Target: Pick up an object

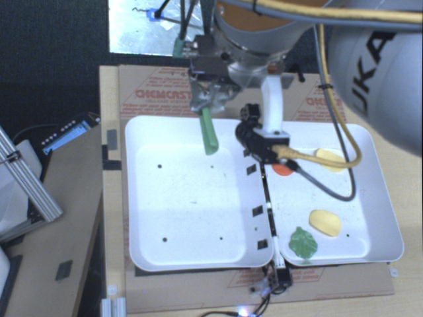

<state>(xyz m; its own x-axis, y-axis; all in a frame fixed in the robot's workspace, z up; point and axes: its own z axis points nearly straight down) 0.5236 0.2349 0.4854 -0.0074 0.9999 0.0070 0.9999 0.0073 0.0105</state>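
Note:
My gripper [207, 105] hangs over the far edge of the left bin [165, 243], shut on the top end of a long green stick [209, 136]. The stick hangs down from the fingers, slightly tilted, with its lower end above the bin floor. In the right bin [377, 197] lie a yellow lump [325, 222], a green leaf-shaped piece [303, 242], a small orange-red piece [283, 171] and a pale yellow piece [330, 157] partly behind a cable.
The grey arm and its orange band cover the top right of the view. A white bracket with black cables [271, 137] hangs over the divider between the bins. Cardboard lies under both bins. A metal frame [26, 183] stands at the left.

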